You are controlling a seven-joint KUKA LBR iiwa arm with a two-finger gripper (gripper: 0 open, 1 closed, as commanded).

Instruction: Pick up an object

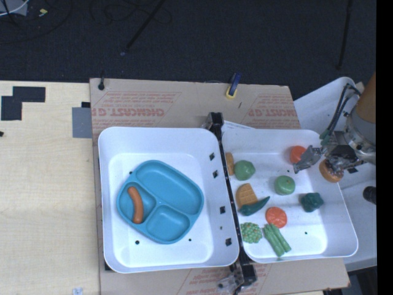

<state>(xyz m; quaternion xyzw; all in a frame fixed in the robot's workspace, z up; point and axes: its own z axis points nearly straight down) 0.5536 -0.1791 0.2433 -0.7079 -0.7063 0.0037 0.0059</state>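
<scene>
My two-finger gripper [325, 158], jaw state I cannot tell, at right bin's three o'clock edge; round red-orange toy tomato [298, 153] just beside, nine o'clock

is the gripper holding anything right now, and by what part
Cannot be told: the gripper sits at the right bin's far right edge near an orange-red toy, with no object visibly between its fingers.

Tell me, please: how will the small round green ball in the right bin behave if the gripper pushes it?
The green ball looks round and smooth, so it would probably roll and may slip aside. It lies apart from its neighbours, so little would stop it before the right bin wall.
</scene>
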